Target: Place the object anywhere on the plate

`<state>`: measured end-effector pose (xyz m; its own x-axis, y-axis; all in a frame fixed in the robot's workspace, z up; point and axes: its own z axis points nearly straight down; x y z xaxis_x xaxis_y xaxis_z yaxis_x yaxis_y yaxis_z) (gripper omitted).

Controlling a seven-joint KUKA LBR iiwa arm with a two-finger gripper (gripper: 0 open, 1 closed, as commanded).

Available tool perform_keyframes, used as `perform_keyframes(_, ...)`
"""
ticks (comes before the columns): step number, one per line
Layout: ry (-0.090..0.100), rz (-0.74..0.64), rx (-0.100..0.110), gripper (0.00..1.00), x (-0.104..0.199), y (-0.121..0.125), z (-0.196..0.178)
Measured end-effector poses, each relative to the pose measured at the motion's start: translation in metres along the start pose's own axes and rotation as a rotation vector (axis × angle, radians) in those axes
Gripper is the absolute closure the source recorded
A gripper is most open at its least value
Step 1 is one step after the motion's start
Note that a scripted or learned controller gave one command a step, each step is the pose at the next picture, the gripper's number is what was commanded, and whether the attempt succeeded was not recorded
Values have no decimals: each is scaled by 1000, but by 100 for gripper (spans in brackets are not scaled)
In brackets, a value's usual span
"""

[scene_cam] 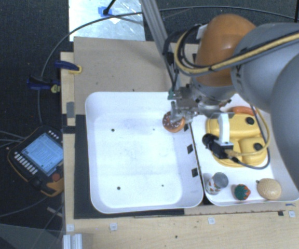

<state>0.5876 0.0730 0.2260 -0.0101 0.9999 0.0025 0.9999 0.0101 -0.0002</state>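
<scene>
My gripper (176, 114) hangs over the right edge of the left white bin (134, 191), just left of the wall between the bins. It is shut on a small round brown and orange object (172, 123), which sits at its fingertips. I cannot tell whether the object touches the bin floor. A large yellow rounded piece with black spots (243, 136) lies in the right bin (289, 193), partly hidden by the wrist. I cannot pick out a plate with certainty.
Along the front of the right bin lie a small grey and white item (217, 182), a green and red ball (241, 191) and a beige egg-shaped thing (269, 188). An orange item (241, 109) peeks out behind the yellow piece. A teach pendant (38, 157) rests left of the bench.
</scene>
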Motion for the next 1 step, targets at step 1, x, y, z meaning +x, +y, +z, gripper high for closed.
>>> perform_keyframes(1,0,-1,0,100,59,-20,-3)
